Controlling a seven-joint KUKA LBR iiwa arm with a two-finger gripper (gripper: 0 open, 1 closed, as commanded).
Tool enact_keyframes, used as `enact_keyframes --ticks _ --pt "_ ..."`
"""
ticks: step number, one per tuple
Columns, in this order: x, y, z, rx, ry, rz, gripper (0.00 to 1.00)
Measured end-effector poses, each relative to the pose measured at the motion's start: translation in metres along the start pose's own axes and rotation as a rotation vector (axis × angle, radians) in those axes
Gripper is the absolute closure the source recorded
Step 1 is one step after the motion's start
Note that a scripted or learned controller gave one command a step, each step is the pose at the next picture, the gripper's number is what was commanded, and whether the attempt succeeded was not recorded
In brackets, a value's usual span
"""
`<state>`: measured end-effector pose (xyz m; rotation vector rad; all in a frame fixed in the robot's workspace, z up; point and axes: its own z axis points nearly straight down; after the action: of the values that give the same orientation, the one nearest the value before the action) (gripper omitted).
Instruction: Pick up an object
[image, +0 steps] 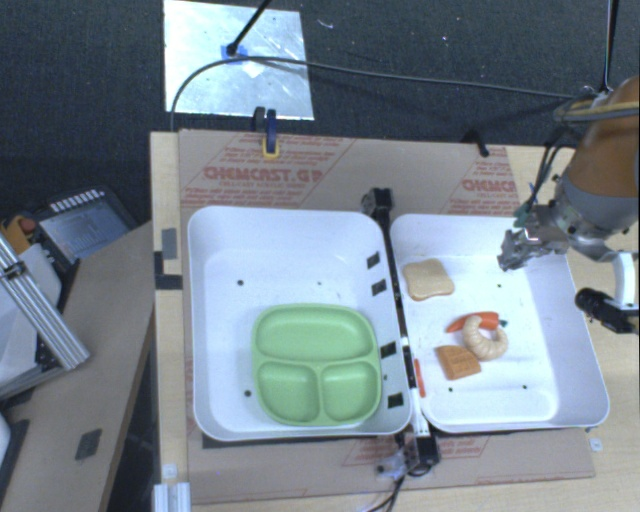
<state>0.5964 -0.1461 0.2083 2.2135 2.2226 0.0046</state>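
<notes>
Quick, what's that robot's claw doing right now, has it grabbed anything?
End effector: over the right bin's far side, nothing seen in its grasp; open or closed cannot be told.

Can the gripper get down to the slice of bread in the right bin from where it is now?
Probably yes: the gripper hangs over the right bin, and the bread lies alone, apart from the shrimp.

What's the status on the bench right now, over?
Pincer over right bin, upper right, nothing seen in it. Bread slice, shrimp, carrot, cracker lie untouched. Green plate in left bin. Nothing in the way.
</notes>
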Motion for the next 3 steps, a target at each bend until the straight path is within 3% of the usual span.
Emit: enact_keyframes --ticks 1,3 --pt "-0.004 0.003 -0.044 0.000 0.000 0.000 1.00" --pt "0.099 -0.019 -0.038 0.005 0.003 -0.005 1.00"
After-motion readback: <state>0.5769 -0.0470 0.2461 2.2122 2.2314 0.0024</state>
